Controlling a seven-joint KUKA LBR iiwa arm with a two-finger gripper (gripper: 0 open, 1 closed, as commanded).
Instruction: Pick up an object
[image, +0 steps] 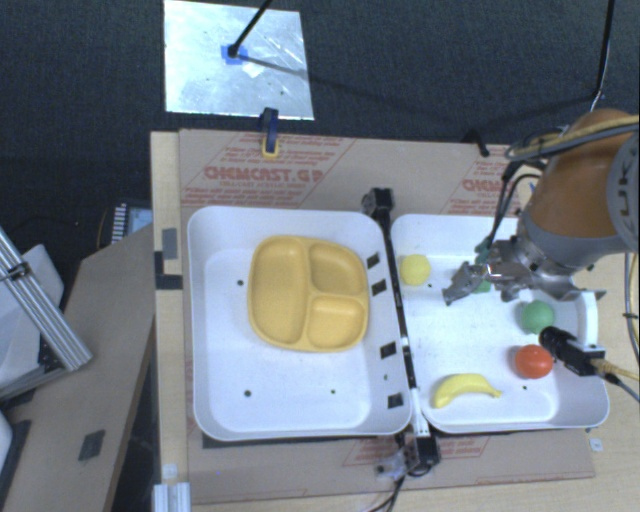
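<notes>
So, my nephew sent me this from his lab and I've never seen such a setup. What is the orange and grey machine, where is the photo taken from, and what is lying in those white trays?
The photo comes from one fixed camera above the bench, looking down at a slant. The grey and orange shape at the right is a robot arm; its gripper, a two-finger claw, hangs over the right bin. I can't tell from here whether the claw is open or closed, and nothing is visibly held. That bin holds toy food: a yellow ball, a green ball, a red-orange ball and a banana. The left bin holds a yellow divided plate. The arm's job is to pick up one object.
</notes>
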